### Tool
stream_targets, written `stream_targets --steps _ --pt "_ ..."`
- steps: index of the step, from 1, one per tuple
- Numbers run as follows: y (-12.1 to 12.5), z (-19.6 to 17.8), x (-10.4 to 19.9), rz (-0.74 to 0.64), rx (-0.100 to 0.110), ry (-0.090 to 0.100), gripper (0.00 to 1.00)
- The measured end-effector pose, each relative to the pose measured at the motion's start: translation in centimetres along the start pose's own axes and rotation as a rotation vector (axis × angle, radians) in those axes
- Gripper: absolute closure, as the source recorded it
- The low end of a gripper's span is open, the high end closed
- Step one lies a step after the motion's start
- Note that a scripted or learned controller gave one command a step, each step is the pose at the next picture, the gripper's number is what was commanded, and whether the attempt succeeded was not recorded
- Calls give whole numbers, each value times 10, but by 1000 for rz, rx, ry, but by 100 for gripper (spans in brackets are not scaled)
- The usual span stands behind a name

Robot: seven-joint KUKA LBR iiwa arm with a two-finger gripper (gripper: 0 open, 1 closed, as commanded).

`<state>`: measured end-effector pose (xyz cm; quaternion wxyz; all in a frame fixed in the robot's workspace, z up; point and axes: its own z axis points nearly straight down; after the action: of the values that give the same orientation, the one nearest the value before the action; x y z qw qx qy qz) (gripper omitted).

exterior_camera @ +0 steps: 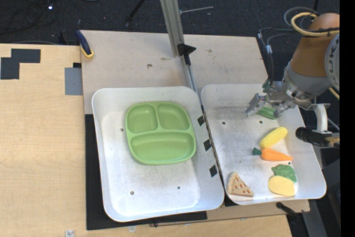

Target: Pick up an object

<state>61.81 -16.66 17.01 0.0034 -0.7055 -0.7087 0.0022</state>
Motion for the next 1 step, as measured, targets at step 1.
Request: stream_targets --steps 1 --pt "-6 64 3 4 1 0 0"
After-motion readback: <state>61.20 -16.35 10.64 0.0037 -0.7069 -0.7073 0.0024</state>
